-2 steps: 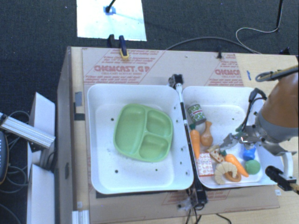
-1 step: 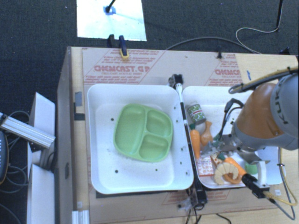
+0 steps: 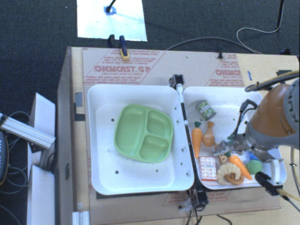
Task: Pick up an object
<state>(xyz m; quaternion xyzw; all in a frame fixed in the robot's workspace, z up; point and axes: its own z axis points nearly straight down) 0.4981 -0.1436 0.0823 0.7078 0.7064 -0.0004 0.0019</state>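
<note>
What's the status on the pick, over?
Gripper low in the right bin, fingers unclear. Nothing seen held. Carrots, cracker box and a can crowd close. Green tray in left bin.

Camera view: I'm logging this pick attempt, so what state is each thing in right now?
green divided plate: flat in the left bin, nothing on it.
small can: on its side in the right bin.
carrot: lying flat, untouched.
second carrot: lying beside the claw.
claw: low over the right bin; grip unclear.
</note>
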